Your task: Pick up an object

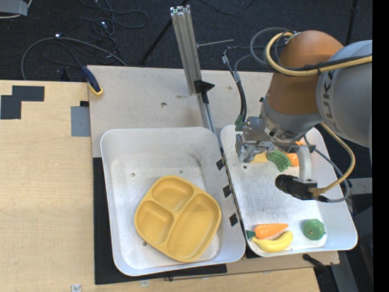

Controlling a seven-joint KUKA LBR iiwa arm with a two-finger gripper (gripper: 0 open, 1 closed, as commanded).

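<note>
On the counter (pixel 140 93), far to the left of the gripper (pixel 248 148), the left bin (pixel 121 163) carries a yellow divided tray (pixel 177 218) — too broad and flat to be the likely pick. The gripper itself hangs low over the upper-left corner of the right bin (pixel 340 236), and I cannot tell how it is set, since the wrist hides it from above.

The nearest candidates lie just to its right: a small green ridged piece (pixel 279 160) with an orange piece (pixel 293 160) beside it and a bit of yellow (pixel 260 158) at its near edge, all tucked close under the wrist. So the coming move likely turns on a short shift rightward rather than a long reach.

Well below the gripper, toward the bin's front edge, lie a carrot (pixel 271 230) and a banana (pixel 275 243) touching each other, long axes running left to right — and further right a green round fruit (pixel 313 229).
</note>
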